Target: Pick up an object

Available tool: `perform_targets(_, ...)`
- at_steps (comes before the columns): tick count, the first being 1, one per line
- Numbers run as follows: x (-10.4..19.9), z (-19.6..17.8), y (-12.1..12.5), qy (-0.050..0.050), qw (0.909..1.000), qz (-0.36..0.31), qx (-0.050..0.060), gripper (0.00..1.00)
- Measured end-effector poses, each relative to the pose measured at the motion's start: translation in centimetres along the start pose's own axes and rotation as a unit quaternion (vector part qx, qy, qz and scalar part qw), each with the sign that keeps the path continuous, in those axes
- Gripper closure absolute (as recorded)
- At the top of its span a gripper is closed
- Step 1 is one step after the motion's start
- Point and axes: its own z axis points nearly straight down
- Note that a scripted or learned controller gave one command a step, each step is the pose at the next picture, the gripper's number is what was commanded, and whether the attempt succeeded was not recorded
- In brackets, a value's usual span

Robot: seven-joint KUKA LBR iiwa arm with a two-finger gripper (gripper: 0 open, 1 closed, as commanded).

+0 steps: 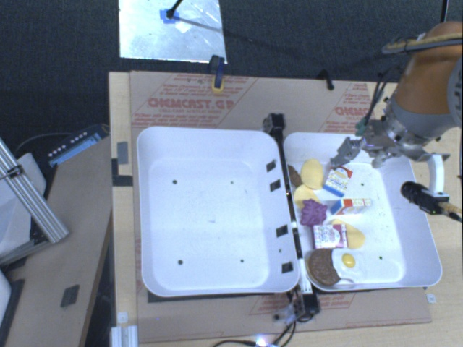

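Note:
The right bin (416,262) holds several small things. A blue and white carton (336,182) lies near its middle, with a yellow potato-like piece (312,171) to its left. Below them are a purple lump (312,212), a red and white box (354,205), a pink box (328,235), a yellow lemon-like piece (355,236), a brown round patty (324,265) and a fried egg toy (348,260). My gripper (348,151) hangs low over the bin's far part, just above and right of the carton. Nothing is seen held in it.
The left bin (145,215) stands beside the right one, with a black clipped divider (283,201) between them. A metal plate (172,19) lies beyond the bench. A grey rail frame (29,201) stands at the far left.

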Motion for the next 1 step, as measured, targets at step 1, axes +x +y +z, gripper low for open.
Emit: perform_targets(1,1.36,12.78,0.30,0.000,1.0000,0.000,-0.005,0.00)
